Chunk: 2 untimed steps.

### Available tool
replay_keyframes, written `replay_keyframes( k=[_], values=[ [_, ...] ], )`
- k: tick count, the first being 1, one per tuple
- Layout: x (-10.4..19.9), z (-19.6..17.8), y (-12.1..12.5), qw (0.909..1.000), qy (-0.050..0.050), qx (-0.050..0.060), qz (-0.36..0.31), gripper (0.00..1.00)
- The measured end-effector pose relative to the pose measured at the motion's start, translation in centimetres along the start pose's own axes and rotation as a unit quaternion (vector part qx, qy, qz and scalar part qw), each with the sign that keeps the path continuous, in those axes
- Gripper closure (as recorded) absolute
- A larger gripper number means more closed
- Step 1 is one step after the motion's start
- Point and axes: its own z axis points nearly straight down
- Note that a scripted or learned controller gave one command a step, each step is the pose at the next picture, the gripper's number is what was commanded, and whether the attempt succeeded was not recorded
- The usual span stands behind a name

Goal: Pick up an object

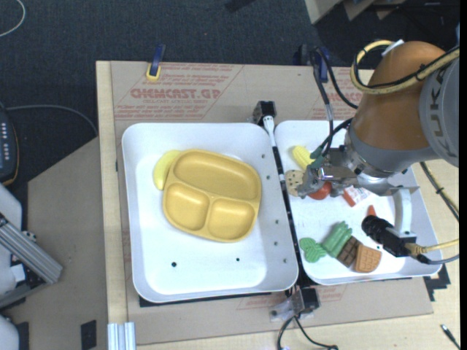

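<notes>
Two shallow white bins sit side by side on a bench [197, 93] covered with a brown sheet printed in red lettering, and dark blue-grey carpet [109, 20] surrounds it. A blue and yellow clamp [155, 63] grips the bench's far edge, and a black and white clip [264, 112] sits at the far end of the seam where the bins meet. The left bin [219, 268] holds a yellow plastic plate with three compartments [211, 195], right way up, with a yellow curved piece [163, 168] poking out from beneath its far left edge. The right bin [325, 219] carries small toy foods. A small yellow piece [300, 154] lies near the far left corner, a round tan biscuit with holes [293, 182] by the left wall, and a small red and white piece [355, 195] toward the middle. Along the near side, close together, lie a green leafy piece [312, 249], a green ridged piece [338, 237], a brown chocolate bar [349, 252] and an orange waffle [368, 259]. The grey arm with its orange band [398, 97] reaches in from the right, and the gripper [319, 173] hangs low over the left half of the right bin. Directly under it lies a small red rounded object [319, 191], glossy and partly hidden, just beside the biscuit. Whether the gripper is open or closed, or touches the red object, cannot be told from this angle.
</notes>
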Motion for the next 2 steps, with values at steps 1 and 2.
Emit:
replay_keyframes(
  k=[1,2],
  values=[
    [1.09,1.11,0.53,1.0000,0.000,0.003,0.000,1.00],
    [1.03,0.68,0.53,1.0000,0.000,0.001,0.000,1.00]
  ],
)
